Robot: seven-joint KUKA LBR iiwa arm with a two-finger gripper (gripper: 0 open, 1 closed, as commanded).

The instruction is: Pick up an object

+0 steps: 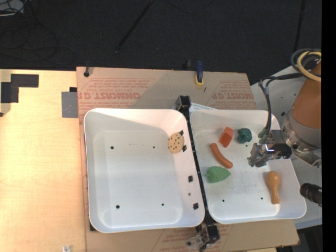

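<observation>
The right bin holds an orange block, a dark teal lump, an orange-red sausage, a green leafy piece and a tan drumstick-shaped piece. A cookie lies against the right wall of the left bin. My gripper hangs low over the right side of the right bin, right of the sausage and just above-left of the tan piece. I see nothing between its fingers.
A black divider clamp sits between the bins at the back. Cardboard lies under both bins. A blue-and-yellow clip stands at the cardboard's far edge. The arm's cables loop over the right bin's back corner.
</observation>
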